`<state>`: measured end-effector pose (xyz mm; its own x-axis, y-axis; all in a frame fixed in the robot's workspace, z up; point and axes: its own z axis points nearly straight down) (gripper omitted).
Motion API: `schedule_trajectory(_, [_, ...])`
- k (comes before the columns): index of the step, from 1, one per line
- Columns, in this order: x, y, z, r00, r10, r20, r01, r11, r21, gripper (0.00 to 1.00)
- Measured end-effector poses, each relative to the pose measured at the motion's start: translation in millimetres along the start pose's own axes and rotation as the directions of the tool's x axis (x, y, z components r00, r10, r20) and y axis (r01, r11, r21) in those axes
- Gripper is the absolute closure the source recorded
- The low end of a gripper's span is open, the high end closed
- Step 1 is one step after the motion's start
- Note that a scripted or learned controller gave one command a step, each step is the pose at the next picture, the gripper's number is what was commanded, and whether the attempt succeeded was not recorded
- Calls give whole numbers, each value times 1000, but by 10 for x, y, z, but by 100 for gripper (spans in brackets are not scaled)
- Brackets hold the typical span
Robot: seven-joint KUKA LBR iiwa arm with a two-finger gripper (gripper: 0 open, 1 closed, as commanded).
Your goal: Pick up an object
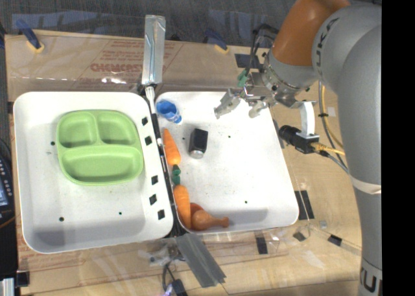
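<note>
— Several candidates in the right bin [275, 178]; nearest to the gripper [241, 108]: the can [198, 142].

— Lying which way from it?

— Down and to the left in the camera view, near but apart, with bare white floor between. Resting on its side in the bin's upper left part, long axis running roughly top to bottom of the view, tilted a touch.

— Looks?

— Small, dark, cylindrical, paler at the lower end. Likely to roll if nudged sideways, so probably best taken across the short width.

— Further out?

— Just left of it, a carrot [171, 148] along the divider, long axis nearly the same way. Above that, a blue cup [167, 111] in the corner. Lower down, a second carrot [182, 203] and another orange piece [206, 220] tucked against the bottom edge. Over the divider, a green tray [100, 145] in the left bin [32, 178].

— Gripper state?

— Spread apart, two pale fingers [224, 107] splayed, nothing between them. Hanging over the bin's top edge, reached in from the right.
</note>
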<state>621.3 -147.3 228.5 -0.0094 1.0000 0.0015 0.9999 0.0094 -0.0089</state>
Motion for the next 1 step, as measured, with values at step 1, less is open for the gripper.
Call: schedule_trajectory(1, [423, 107, 1019, 1000, -15, 1, 15, 1000, 4, 0])
